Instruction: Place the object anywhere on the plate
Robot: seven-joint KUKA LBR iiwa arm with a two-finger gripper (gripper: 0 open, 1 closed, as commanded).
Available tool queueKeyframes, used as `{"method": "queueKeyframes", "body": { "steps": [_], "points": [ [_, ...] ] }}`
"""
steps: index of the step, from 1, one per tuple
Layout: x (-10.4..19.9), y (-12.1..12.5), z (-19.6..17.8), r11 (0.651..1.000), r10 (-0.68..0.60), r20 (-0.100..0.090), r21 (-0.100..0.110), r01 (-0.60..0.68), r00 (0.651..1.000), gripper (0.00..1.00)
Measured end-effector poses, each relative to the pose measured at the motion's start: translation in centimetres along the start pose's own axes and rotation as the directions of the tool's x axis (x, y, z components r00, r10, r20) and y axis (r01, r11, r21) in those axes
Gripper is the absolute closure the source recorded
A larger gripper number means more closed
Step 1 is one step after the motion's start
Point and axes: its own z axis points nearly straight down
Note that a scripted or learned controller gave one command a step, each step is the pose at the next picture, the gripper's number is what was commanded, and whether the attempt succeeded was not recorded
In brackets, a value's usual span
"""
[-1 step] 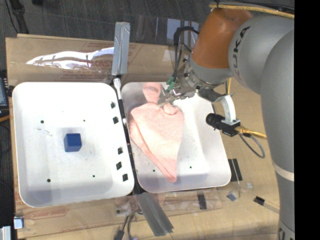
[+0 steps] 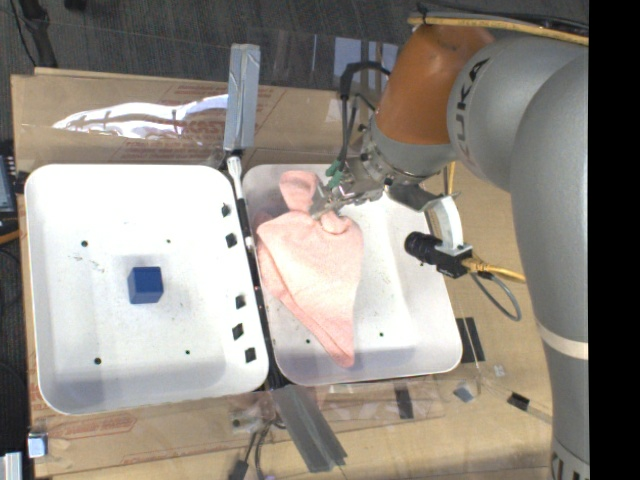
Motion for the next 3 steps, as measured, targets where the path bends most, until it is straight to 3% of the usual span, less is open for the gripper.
{"method": "queueKeyframes", "body": {
  "steps": [1,2,3],
  "points": [
    [5.3,-0.9,1.1,0.919,-0.395,0.0,0.0,0.395,0.919,1.0],
    [10.3,-0.9,0.2,0.688,-0.726,0.002,0.0,0.726,0.688,1.0],
    [14.7,-1.2,-0.5,0.348,-0.937,0.001,0.001,0.937,0.348,1.0]
  ]
}}
